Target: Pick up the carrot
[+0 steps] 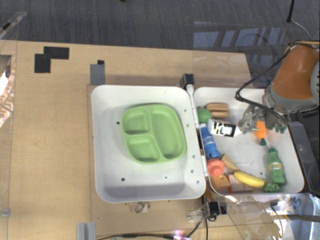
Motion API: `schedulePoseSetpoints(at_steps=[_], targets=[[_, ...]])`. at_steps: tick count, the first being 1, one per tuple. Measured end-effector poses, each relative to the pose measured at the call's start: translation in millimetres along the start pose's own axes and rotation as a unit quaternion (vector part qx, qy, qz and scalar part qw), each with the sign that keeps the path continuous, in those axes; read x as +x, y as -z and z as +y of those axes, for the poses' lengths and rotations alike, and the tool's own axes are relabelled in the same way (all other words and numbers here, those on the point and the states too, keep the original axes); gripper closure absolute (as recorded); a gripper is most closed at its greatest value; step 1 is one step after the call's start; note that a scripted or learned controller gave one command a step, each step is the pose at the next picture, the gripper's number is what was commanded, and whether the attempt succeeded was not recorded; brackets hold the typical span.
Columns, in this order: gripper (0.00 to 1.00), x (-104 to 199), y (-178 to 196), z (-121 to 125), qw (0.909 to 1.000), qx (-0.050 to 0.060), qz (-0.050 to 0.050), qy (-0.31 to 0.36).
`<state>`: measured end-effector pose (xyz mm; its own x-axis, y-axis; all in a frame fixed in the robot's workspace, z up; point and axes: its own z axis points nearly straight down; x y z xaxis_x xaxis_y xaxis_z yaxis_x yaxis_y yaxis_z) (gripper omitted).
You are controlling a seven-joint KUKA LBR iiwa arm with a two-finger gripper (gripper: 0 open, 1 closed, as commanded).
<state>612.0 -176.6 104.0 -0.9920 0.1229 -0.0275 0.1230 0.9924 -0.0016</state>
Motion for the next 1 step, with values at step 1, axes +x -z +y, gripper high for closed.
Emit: schedulePoseSetpoints(at_steps=[1], targets=[[0.00,0.3,-0.7,0.9,1.0000,-0.001,0.001,0.000]])
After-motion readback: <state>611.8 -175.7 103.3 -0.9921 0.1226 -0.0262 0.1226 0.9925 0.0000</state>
